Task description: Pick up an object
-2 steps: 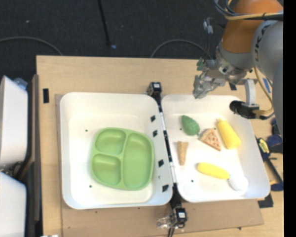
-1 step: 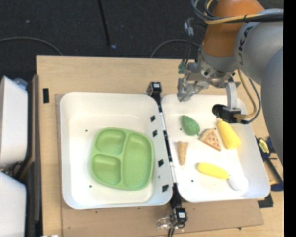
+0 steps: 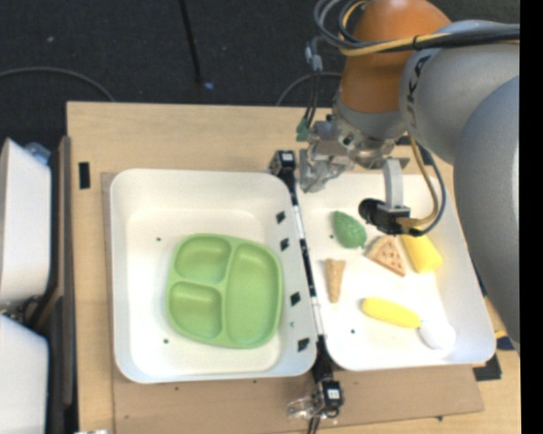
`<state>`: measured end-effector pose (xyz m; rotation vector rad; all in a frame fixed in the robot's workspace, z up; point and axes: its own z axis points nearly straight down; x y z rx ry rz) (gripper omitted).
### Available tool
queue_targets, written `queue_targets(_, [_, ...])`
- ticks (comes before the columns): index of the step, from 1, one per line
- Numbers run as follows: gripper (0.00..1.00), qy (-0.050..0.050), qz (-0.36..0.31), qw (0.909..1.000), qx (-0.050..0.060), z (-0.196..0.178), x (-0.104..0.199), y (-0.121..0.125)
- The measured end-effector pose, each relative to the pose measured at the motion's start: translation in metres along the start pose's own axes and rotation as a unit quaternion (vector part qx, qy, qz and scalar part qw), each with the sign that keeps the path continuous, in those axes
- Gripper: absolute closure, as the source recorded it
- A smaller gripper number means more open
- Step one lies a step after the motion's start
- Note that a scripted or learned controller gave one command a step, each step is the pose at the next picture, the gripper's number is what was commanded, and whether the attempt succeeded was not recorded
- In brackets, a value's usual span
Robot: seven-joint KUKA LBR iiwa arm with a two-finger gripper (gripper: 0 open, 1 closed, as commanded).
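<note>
The gripper [image 3: 319, 172] hangs above the right bin [image 3: 452, 351]; its jaw state cannot be told. It should centre over the leaf [image 3: 349, 230] before descending.

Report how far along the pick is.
Done: the gripper sits over the far edge of the right bin. In hand: nothing shows between its fingers. Left: the whole pick; the green piece, pizza slice, cone and yellow corn all lie on the bin floor.

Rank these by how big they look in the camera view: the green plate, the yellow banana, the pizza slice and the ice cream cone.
1. green plate
2. yellow banana
3. pizza slice and ice cream cone: too alike to rank.
</note>
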<state>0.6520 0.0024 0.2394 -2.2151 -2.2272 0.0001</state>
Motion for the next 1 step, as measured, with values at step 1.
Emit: queue_targets(1, [1.0,0.0,0.0,1.0,0.0,0.0093,0.0509,-0.0009])
